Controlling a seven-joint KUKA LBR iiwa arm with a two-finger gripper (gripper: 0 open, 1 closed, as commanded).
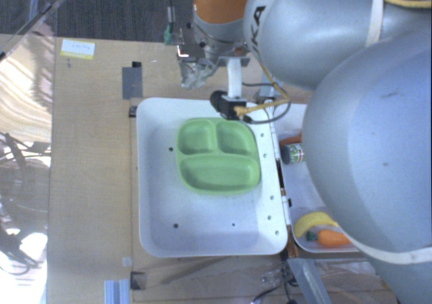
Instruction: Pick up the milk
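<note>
Milk (294, 154): identification tentative. The only candidate is a small white container with a green band and a dark end. It appears to lie on its side, dark end towards 9 o'clock. It sits in the right bin (305, 245), close to the wall at the bin's 9 o'clock side. The arm (368, 161) covers its 3 o'clock side.

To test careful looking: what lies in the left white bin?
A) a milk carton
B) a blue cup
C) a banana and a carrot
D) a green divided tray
D: the green divided tray lies inside the left bin, while the banana and carrot lie in the right one.
</note>
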